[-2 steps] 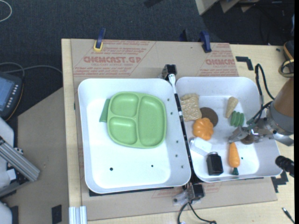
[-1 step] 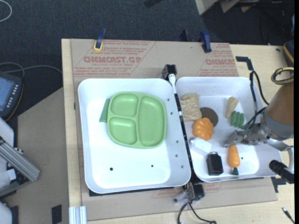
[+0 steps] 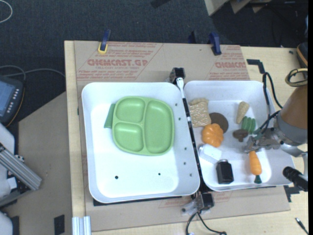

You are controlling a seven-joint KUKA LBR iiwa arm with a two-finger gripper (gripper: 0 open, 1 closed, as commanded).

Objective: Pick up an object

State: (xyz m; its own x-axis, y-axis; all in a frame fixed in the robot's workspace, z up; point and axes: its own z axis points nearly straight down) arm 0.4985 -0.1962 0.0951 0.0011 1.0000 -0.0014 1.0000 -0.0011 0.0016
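So the tool (image 3: 255, 143) sits low in the right bin (image 3: 230, 88), near its right wall, but honestly can't tell how it's set or whether it has anything. Right under it lies a smooth plastic toy carrot (image 3: 255, 163), orange with a green tip, long axis roughly toward the desk's near edge. Nearby: a rounded orange pumpkin-ish thing (image 3: 212, 134), a grainy cracker-like slab (image 3: 198, 112), a boxy black block (image 3: 224, 172). The left bin (image 3: 98, 175) holds a glossy green divided plate (image 3: 143, 125).
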